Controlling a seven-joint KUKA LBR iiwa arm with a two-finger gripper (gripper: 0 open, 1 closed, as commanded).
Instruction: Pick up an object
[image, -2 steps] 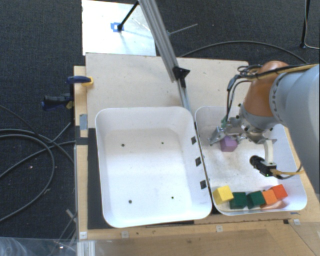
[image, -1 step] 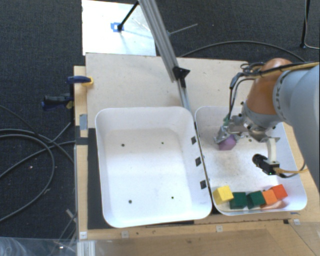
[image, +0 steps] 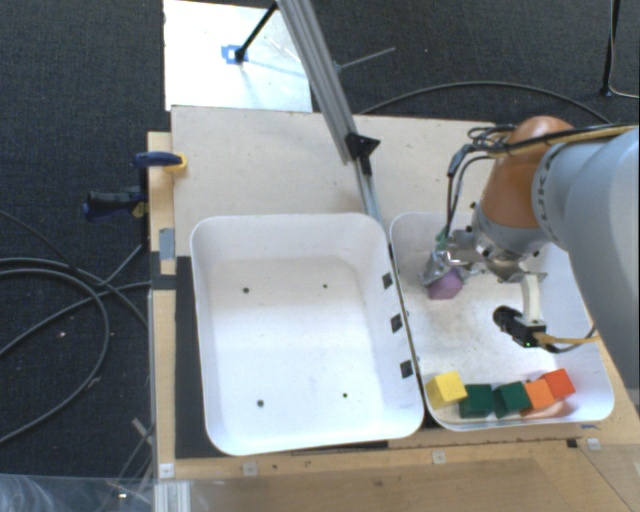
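Note:
A small purple block (image: 447, 284) lies in the upper left part of the right bin (image: 470, 340). My gripper (image: 441, 267) hangs directly over it, its tip touching or hiding the block's upper edge. Along the right bin's front wall runs a row of blocks: yellow (image: 447, 388), dark green (image: 477, 400), green (image: 513, 397), orange (image: 541, 393) and red (image: 559, 381). The grey arm with its orange band (image: 520, 180) comes in from the right above the bin.
The left bin (image: 215, 250) stands beside the right one, their walls touching in the middle. A slanted metal pole (image: 330, 90) reaches down to the bins' far edge. A blue clamp (image: 150, 160) grips the bench's left side.

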